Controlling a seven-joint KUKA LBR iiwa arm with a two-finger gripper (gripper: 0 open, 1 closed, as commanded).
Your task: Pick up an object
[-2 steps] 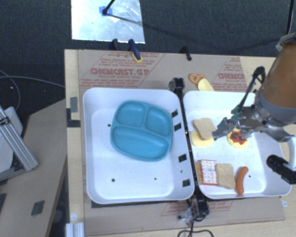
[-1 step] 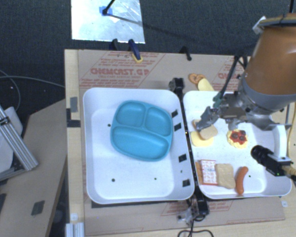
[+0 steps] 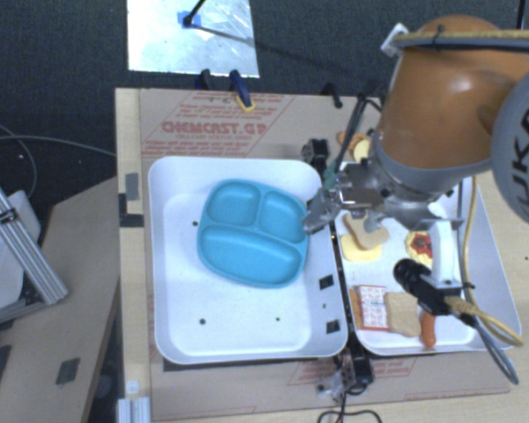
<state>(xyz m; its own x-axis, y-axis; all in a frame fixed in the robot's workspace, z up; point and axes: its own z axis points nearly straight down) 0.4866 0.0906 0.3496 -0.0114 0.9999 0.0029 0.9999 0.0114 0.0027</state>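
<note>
A: Where's the blue tray?
B: Flat in the left bin, long axis running upper-left to lower-right.
A: The gripper?
B: At the tray's right edge; its grip I cannot tell.

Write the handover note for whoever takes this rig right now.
End effector: low over the divider between the bins, at the blue tray's right edge; finger state unclear, nothing visibly held.
Things: blue tray alone in the left bin; toy foods in the right bin, including a cheese slice and a sausage.
Done: no pick yet.
Left: grasp and lift one object.
</note>
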